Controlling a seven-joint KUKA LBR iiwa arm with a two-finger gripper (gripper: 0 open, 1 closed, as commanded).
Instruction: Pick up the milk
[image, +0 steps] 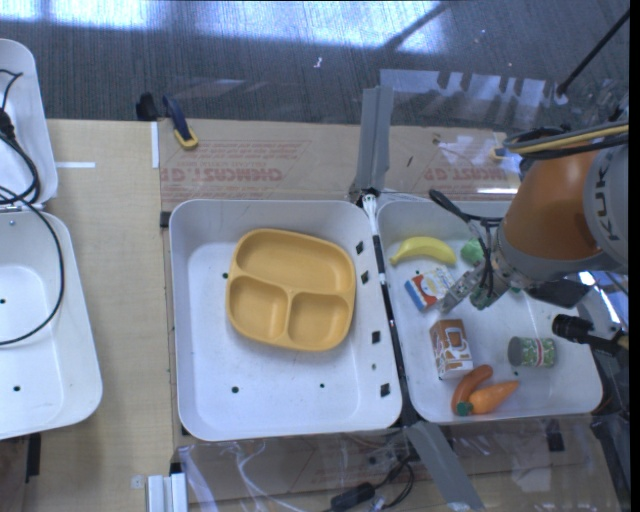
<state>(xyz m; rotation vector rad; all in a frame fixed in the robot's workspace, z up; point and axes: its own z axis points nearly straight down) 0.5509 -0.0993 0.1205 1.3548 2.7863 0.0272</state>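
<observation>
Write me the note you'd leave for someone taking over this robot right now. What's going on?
Pincer: low in the right bin, beside the milk; grip state unclear.
Milk: lying in the right bin below the banana, not lifted.
Also there: a brown carton, carrots, a can. A yellow tray sits in the left bin.
Done: approach only.
Left: grasp and lift the milk.

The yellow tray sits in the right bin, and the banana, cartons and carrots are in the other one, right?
Not quite. The camera view shows the yellow tray in the left bin. The banana, cartons and carrots are in the right bin, so they are indeed in the other one.
</observation>
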